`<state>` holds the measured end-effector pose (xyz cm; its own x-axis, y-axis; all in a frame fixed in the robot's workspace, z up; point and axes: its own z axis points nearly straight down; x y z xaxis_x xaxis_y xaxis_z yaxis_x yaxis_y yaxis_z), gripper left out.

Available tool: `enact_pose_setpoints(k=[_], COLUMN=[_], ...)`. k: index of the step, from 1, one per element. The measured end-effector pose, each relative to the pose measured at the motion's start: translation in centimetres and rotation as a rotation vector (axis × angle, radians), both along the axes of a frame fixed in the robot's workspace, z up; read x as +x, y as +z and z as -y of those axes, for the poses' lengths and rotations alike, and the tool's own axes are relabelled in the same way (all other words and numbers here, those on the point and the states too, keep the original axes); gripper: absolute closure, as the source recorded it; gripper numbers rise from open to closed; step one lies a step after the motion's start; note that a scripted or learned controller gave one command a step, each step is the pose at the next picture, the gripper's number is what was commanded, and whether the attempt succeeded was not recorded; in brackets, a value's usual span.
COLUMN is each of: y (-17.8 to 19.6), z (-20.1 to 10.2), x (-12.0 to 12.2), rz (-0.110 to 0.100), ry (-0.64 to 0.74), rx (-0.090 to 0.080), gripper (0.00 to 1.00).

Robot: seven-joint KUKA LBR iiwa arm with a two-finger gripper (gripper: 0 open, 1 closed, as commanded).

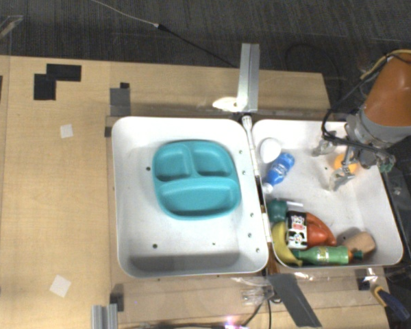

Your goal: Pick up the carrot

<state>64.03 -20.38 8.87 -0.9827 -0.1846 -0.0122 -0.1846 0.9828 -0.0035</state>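
Orange carrot (345, 160) sits clamped between my gripper (344, 163) fingers over the right bin (370, 211), lifted clear of the clutter.

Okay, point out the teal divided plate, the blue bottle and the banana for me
teal divided plate (194, 179), camera view, on its middle ridge, left bin.
blue bottle (278, 169), camera view, on its blue body, right bin.
banana (281, 245), camera view, on its yellow curve beside the bin divider.

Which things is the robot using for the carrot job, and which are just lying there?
For the job: the hand; the small orange piece right at it, likely the carrot.

Just lying about: teal plate in the left bin; blue bottle, banana and green bottle in the right bin.
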Motion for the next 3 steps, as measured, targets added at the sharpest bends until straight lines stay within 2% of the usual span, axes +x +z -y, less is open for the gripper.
enact_pose_setpoints(k=[1, 2, 3], y=[0.0, 0.1, -0.1], z=[0.0, 0.1, 0.1], x=[-2.9, -7.4, -2.5], rz=[-0.001, 0.001, 0.000], ry=[-0.125, -0.188, -0.017], rx=[0.002, 0.002, 0.000], gripper=[0.00, 0.00, 0.00])
